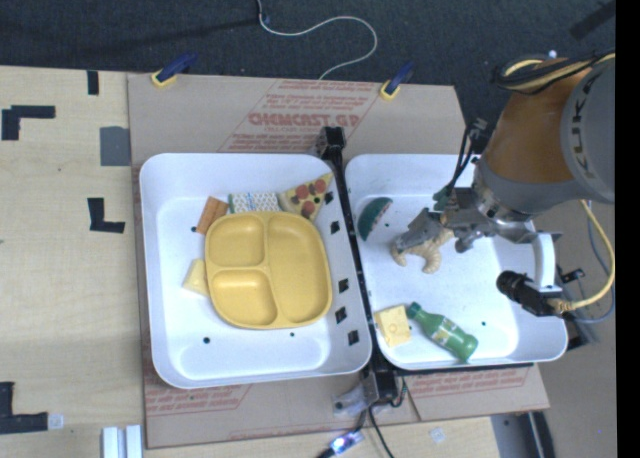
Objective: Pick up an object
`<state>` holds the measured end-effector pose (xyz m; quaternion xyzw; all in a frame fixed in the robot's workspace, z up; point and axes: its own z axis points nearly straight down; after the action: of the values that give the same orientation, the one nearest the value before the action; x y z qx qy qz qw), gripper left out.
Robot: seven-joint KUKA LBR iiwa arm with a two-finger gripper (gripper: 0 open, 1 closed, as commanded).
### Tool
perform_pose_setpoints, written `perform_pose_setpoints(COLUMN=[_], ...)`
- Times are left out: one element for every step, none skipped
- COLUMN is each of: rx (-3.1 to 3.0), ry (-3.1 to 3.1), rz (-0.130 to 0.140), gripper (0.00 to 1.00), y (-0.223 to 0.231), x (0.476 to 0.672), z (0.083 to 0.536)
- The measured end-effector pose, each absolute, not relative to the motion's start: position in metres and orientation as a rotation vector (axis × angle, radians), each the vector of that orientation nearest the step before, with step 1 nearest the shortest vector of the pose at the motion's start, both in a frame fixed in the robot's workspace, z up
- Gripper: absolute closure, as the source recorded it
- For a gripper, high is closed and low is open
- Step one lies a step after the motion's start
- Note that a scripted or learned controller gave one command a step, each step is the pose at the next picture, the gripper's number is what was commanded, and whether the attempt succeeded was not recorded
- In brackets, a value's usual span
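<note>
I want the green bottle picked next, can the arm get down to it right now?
Probably yes: the green bottle lies uncovered in the right bin, only the yellow block touching its neck end, with the pincer nearby.

Wooden bench [60, 276], cardboard sheet [300, 116], 2 white bins [160, 246]

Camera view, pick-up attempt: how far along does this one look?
Done: the arm has reached over the right bin, with the gripper low beside the toy animal. In hand: nothing visibly; the toy looks to be resting on the bin floor, though the grip itself is hard to read. Left: grasp and lift. The green bottle and yellow divided plate lie untouched.
</note>
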<state>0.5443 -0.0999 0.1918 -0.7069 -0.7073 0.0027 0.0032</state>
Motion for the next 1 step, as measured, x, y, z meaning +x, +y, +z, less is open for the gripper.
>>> perform_pose_setpoints(rx=[-2.216], ry=[-2.217], rz=[0.009], gripper=[0.00], y=[-0.0982], x=[0.5420], z=[0.1266])
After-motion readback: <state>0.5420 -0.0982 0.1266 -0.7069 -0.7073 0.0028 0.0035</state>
